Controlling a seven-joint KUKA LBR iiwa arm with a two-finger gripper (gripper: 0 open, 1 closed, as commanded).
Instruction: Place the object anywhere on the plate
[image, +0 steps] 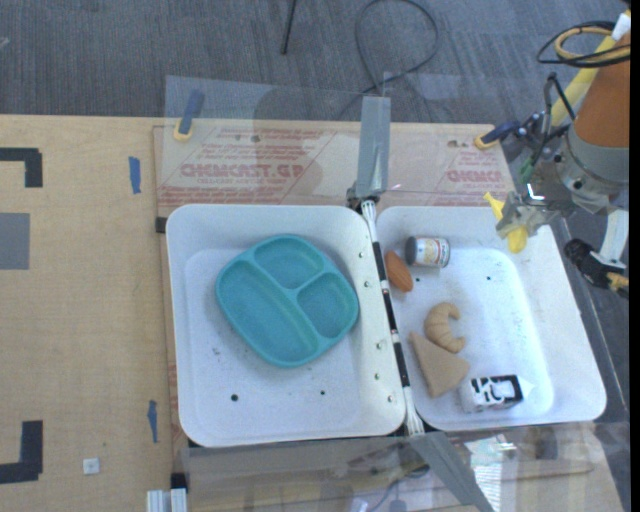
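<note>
Teal divided plate in the left bin, croissant, orange sausage, small can, tan wedge and black-and-white pack in the right bin, hand over that bin's far right corner (grip state cannot be told), yellow piece beside it.

two white bins on a wooden bench.

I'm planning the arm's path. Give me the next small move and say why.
Probably bring the hand down and left over the right bin, toward the croissant. The hand sits at that bin's upper right corner with nothing seen between its fingers, and the teal plate in the left bin carries nothing yet. The croissant lies touching the tan wedge, so approach from its free upper side.
</note>
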